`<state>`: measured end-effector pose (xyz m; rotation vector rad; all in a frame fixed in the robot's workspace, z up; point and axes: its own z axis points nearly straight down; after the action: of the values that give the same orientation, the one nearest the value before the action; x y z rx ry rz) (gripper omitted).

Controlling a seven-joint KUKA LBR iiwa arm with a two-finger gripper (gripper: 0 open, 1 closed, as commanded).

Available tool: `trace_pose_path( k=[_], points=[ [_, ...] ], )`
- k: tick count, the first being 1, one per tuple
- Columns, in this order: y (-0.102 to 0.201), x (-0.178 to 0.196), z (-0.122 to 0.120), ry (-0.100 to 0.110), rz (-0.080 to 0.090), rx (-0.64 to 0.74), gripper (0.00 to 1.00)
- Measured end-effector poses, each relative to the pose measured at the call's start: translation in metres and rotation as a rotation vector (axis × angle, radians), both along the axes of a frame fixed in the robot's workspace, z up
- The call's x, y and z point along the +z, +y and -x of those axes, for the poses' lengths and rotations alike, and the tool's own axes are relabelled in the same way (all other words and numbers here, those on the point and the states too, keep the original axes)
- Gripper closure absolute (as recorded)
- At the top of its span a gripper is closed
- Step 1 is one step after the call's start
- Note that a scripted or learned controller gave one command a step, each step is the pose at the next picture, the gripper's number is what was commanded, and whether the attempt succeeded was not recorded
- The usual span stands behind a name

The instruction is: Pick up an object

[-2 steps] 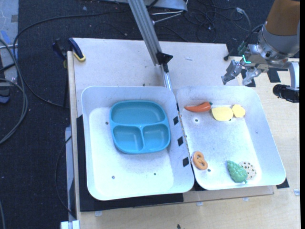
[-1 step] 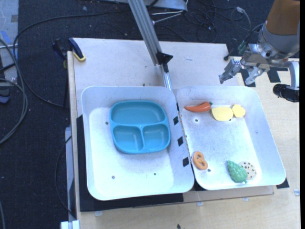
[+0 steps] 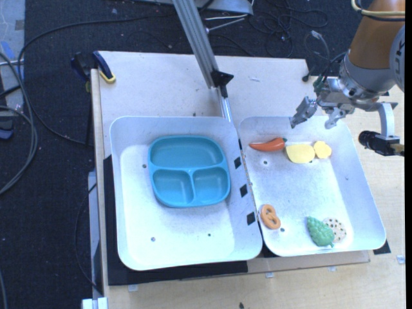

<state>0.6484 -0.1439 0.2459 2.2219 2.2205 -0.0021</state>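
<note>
The right bin (image 3: 360,192) holds an orange-red chili pepper (image 3: 267,145) at its far left, with a yellow lemon-like piece (image 3: 300,152) and a smaller yellow piece (image 3: 322,150) beside it. Near the front lie an orange pretzel (image 3: 270,216), a green leafy toy (image 3: 320,231) and a speckled cookie (image 3: 335,226). My gripper (image 3: 317,116) hovers above the bin's far edge, behind the yellow pieces. Its fingers are spread apart with nothing between them.
The left bin (image 3: 129,237) carries a blue divided tray (image 3: 190,170). A slanted metal pole (image 3: 199,37) reaches down to the bins' far junction. A black and yellow clamp (image 3: 96,66) sits on the bench's far left corner.
</note>
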Motion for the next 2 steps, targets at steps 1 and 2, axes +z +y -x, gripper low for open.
trace_pose_path(
  k=[1,2],
  points=[
    [0.002,-0.042,0.003,0.001,0.000,0.000,0.00],
    [0.004,-0.087,0.010,0.002,-0.001,0.000,0.00]
  ],
)
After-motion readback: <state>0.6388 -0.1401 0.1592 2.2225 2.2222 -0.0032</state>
